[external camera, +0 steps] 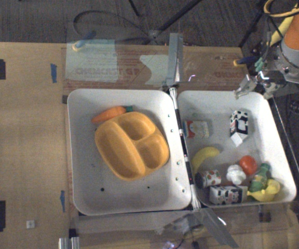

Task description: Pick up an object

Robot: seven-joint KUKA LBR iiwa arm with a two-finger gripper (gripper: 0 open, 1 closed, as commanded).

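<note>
Nearest object: a small black-and-white carton [239, 126] stands in the right bin [274, 139], toward 1 o'clock of that bin and just below the gripper; judged the likeliest pick.
Handling: the carton looks light, stiff and boxy; flat opposite sides should take a pinch well, though a tall narrow box may tip if nudged.
Where to hold: across its two long side faces, near the middle.
Other picks: a banana [205, 156] at the bin's centre, smooth and curved, likely to slip; a red-and-white packet [196, 128] at 10 o'clock, lying flat and hard to get under; a small can [208, 178], a white lump [236, 175], a tomato [248, 164], a second patterned carton [226, 194] and a yellow-green toy [264, 186] crowd together from 6 to 4 o'clock, touching or nearly so.
Gripper: the gripper [253, 84] hangs over the bin's 12 o'clock rim; whether its pincer is released or clenched I cannot tell, and nothing is seen in it.
Left bin: the left bin [82, 154] holds an orange divided tray [132, 144] with a carrot [109, 113] at its 11 o'clock.
Writing: printing on the cartons, packet and can is too blurred to read.
</note>
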